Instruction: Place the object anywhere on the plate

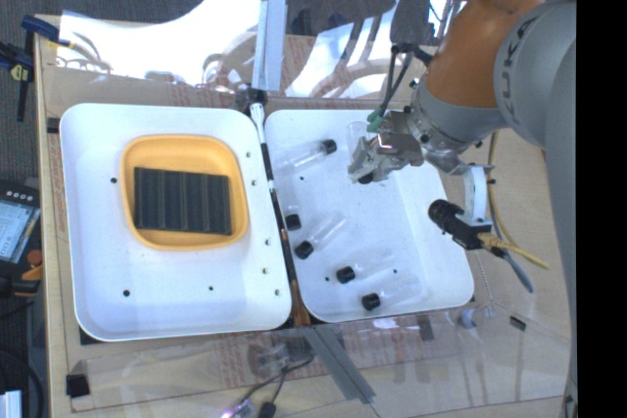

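A yellow plate (pixel 182 155) with a dark ribbed insert lies in the left white bin (pixel 88 279). Several clear vials with black caps lie in the right white bin (pixel 431 289): one near the top left (pixel 315 152), one by the left wall (pixel 323 235), two near the front (pixel 345 274) (pixel 372 301). My gripper (pixel 368 163) hangs over the upper middle of the right bin, to the right of the top vial. A small dark shape sits at its tip, and I cannot tell whether it is a vial cap.
A black divider rail (pixel 274 201) runs between the two bins. A further black cap (pixel 294 222) lies close to that rail. The grey arm with its orange band (pixel 480 44) crosses the right bin's upper right corner.
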You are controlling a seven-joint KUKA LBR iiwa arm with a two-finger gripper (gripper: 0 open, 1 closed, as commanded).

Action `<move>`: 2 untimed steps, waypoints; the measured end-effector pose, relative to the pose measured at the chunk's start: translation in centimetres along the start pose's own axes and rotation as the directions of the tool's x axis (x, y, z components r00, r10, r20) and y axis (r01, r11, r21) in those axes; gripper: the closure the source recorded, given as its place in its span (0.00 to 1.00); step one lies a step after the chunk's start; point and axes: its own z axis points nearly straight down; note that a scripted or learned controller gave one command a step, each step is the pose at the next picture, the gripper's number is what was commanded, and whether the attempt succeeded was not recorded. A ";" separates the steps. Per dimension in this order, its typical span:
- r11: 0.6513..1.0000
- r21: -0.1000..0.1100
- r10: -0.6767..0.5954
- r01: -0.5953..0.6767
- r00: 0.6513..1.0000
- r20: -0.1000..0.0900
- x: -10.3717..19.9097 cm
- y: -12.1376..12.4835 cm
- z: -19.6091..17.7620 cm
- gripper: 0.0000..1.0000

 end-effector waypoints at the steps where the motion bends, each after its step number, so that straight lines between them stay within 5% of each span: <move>1: 0.996 0.001 -0.087 0.087 0.996 0.001 1.7 5.6 4.1 1.00; 2: 0.962 -0.001 -0.273 0.273 0.962 0.001 6.4 9.8 0.2 1.00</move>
